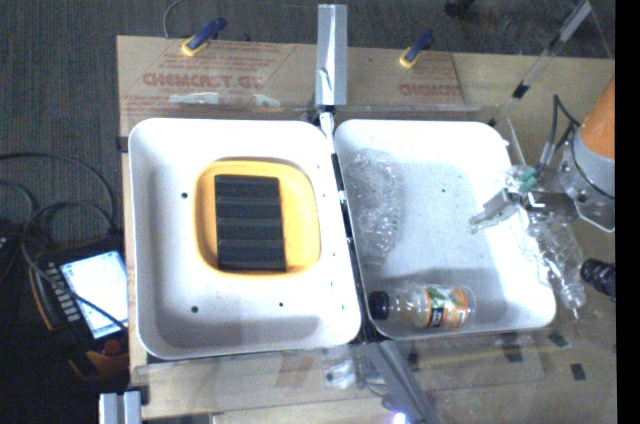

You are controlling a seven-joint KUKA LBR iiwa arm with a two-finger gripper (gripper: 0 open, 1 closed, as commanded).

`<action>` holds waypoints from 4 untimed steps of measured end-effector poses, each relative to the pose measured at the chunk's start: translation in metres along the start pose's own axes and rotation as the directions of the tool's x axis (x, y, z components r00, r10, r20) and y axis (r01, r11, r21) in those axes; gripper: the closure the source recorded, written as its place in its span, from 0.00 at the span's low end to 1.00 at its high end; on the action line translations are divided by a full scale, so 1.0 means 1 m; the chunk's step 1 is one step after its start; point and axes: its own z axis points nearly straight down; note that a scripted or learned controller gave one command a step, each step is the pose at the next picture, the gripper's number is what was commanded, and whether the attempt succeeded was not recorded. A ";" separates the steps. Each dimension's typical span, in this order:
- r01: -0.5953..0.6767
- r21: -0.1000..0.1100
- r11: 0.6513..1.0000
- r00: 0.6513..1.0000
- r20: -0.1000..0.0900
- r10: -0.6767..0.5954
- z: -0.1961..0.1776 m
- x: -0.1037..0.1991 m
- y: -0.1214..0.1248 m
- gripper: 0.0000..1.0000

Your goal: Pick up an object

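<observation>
Metal gripper (500, 204) over right bin's (440, 142) right side, fingers spread, nothing between them, crumpled clear plastic (378, 200) at bin's left, bottle (425, 306) lying along near wall, yellow sponge with black pad (256, 218) in left bin (160, 212).

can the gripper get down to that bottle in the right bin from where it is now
Probably yes. The bottle lies on its side at the near edge of the right bin, with nothing on top. The gripper hovers just above and right of it.
</observation>
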 end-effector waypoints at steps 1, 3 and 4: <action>-0.062 -0.007 0.998 0.998 -0.001 0.062 0.156 0.069 -0.002 1.00; 0.047 -0.002 0.999 0.999 0.003 -0.047 -0.082 0.153 0.095 1.00; -0.357 -0.001 0.934 0.934 0.003 0.357 -0.103 0.173 0.053 1.00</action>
